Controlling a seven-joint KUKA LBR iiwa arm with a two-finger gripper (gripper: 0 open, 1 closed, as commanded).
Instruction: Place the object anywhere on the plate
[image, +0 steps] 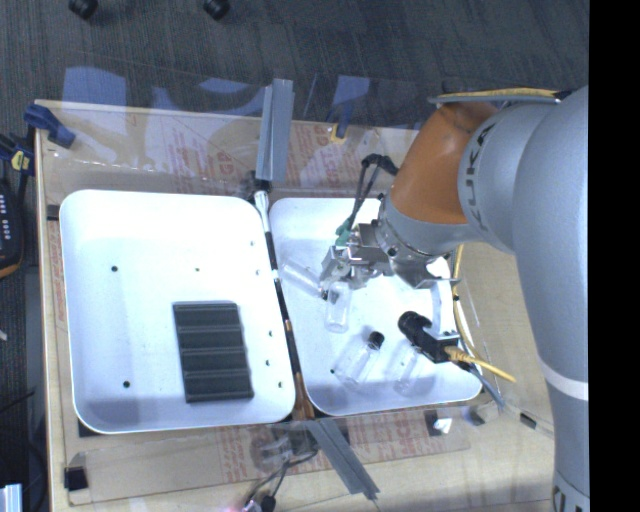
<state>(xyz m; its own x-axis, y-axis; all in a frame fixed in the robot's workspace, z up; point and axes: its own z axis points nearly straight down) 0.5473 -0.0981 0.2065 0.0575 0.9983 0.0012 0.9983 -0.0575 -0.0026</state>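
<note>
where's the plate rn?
The dark ribbed plate lies in the left bin, toward its lower middle, well left of the gripper over the right bin.

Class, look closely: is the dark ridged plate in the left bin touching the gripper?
Apart. The camera view shows the dark ridged plate lying in the left bin, while the gripper is over the right bin, the bins' rims between them.

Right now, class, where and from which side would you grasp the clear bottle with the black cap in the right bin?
Probably mid-body on the clear bottle, coming straight down from above. It lies on its side, aslant, with its black cap pointing up-right, so grip across its narrow width.
</note>
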